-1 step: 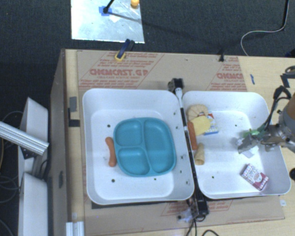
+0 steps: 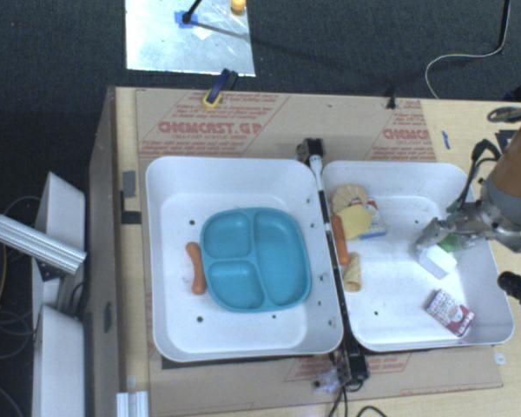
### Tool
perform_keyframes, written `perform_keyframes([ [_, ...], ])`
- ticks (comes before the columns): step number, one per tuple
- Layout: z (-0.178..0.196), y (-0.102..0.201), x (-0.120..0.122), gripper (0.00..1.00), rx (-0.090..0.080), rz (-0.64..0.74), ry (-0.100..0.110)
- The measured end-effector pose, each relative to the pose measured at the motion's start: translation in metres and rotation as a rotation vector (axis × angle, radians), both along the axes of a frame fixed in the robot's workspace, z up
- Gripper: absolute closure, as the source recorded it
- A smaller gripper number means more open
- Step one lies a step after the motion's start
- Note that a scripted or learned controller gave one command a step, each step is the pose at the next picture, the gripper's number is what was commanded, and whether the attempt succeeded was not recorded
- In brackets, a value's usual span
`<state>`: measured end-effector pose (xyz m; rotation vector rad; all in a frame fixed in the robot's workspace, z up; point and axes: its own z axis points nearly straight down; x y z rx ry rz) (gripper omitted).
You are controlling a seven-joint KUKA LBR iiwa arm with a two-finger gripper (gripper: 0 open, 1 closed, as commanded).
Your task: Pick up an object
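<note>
My gripper (image 2: 441, 235) reaches into the right bin (image 2: 399, 337) from the right, low over its right half. Directly under and beside it lie a small white block (image 2: 435, 261) and a green item (image 2: 452, 244), which the gripper partly hides. A red and white box (image 2: 450, 312) lies nearer the bin's front right corner. Along the bin's left side sit a beige item (image 2: 350, 197), a yellow piece (image 2: 356, 224), an orange stick (image 2: 339, 240) and a tan piece (image 2: 353, 272).
The left bin (image 2: 169, 259) holds a blue divided plate (image 2: 255, 258) with an orange sausage (image 2: 195, 268) beside it. A black divider rail (image 2: 326, 250) runs between the bins. The arm's grey body (image 2: 512, 189) hangs over the right bin's right rim.
</note>
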<state>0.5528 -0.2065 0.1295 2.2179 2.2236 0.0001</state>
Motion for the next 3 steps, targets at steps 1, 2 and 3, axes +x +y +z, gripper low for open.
perform_keyframes([
  [1, -0.012, 0.067, 0.069, 0.0, 0.002, 0.002, -0.002],
  [2, -0.045, 0.065, -0.022, 0.0, 0.001, -0.002, 0.001],
  [3, -0.044, 0.0, 0.076, 0.0, -0.001, 0.001, -0.003],
])
